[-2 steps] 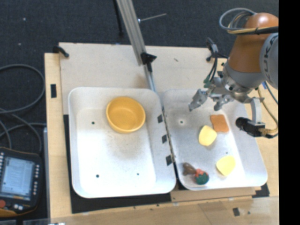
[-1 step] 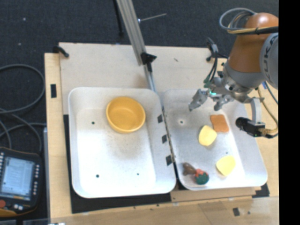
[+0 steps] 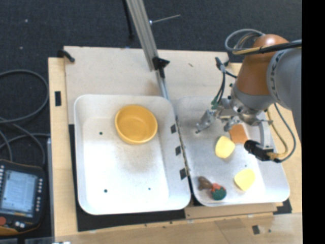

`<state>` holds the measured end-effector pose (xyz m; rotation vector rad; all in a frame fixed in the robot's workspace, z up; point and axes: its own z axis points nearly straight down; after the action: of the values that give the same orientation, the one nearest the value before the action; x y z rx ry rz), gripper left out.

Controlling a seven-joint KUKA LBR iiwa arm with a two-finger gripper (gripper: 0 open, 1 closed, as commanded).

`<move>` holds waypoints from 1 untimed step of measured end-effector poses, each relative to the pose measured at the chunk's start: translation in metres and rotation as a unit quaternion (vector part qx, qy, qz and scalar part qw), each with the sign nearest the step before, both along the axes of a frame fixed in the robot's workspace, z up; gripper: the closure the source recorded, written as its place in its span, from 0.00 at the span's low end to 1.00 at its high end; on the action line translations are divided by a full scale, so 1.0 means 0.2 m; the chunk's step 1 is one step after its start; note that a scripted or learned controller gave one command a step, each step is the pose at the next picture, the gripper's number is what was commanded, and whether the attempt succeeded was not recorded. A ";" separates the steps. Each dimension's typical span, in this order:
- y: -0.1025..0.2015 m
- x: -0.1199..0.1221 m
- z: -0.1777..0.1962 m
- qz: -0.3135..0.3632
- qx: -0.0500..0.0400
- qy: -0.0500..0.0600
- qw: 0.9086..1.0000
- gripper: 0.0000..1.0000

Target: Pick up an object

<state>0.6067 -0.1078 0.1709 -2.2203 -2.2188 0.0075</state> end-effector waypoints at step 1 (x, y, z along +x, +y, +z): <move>0.03 0.01 -0.22 0.000 0.000 -0.001 1.000 0.00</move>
<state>0.6079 -0.1025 0.1261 -2.2219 -2.2182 0.0058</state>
